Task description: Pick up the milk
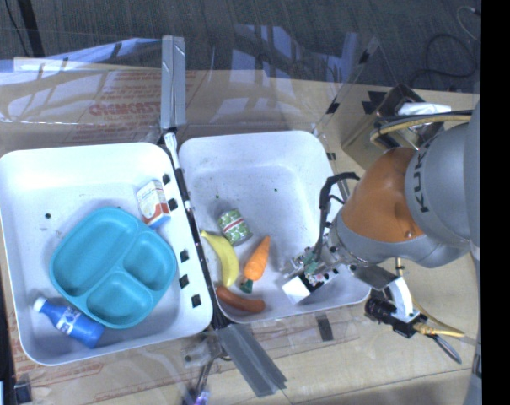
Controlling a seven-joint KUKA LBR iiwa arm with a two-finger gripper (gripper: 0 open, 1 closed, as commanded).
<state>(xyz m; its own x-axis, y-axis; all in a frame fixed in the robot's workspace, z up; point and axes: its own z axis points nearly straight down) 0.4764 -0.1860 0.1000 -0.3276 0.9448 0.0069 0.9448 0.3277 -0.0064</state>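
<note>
The arm (406, 205) reaches in from the right and bends down into the right bin (263, 154). Its gripper (309, 272) sits low at that bin's near right corner, and whether it is spread or pressed together cannot be told from here. A small white block (294, 288) lies just beside the gripper's tip, on the bin floor.

The milk (153, 201), a small white carton with a red and blue label, is in the left bin (35, 184), leaning against the wall next to the divider, touching the far right edge of the blue tray (111, 264). It is well apart from the gripper.

A blue bottle (69, 321) lies at the left bin's near left corner. In the right bin lie a green can (234, 225), a banana (223, 256), a carrot (256, 260) and a sausage (239, 301).
</note>
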